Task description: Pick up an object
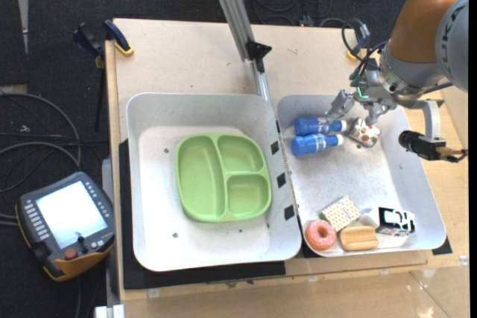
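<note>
My gripper hangs over the back of the right bin with its fingers spread open and nothing held between them. One fingertip is right by the upper of two blue bottles, which lie side by side; the lower bottle lies just in front. A small white object with red spots sits just under the other finger. At the bin's front lie a pink donut, a tan bread piece, a patterned block and a black-and-white object.
The left bin holds a green divided plate. A slanted metal pole rises from the bench behind the bins. A teach pendant lies on the floor at the left.
</note>
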Tool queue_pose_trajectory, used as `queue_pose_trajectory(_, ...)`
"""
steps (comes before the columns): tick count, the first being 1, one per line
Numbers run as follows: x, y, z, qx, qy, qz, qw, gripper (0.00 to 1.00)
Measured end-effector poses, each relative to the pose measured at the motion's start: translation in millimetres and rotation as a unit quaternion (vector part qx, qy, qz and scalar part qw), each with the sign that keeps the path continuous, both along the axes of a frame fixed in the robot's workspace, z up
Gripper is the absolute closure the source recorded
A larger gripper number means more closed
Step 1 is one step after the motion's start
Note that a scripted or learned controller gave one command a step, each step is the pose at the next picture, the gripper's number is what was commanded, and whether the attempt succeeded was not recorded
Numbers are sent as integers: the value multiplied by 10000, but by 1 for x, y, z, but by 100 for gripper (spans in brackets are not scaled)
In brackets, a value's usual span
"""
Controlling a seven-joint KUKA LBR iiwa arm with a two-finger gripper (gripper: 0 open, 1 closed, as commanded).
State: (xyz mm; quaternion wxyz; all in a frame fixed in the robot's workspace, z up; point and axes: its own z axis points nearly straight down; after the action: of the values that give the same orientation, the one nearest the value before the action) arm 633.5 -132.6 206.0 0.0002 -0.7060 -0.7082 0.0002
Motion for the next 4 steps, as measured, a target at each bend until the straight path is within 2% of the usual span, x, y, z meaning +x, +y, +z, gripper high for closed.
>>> queue_pose_trajectory(1, -8, 3, -47, 0, 20, -13, 10000, 0)
queue_pose_trajectory(2, 5, 6, -88, 9, -53, -4, 10000, 0)
queue_pose_trajectory(3, 14, 9, -98, 13, -146, 6, 9999, 0)
queue_pose_trajectory(4, 6, 7, -100, -3, -16, -1, 10000, 100)
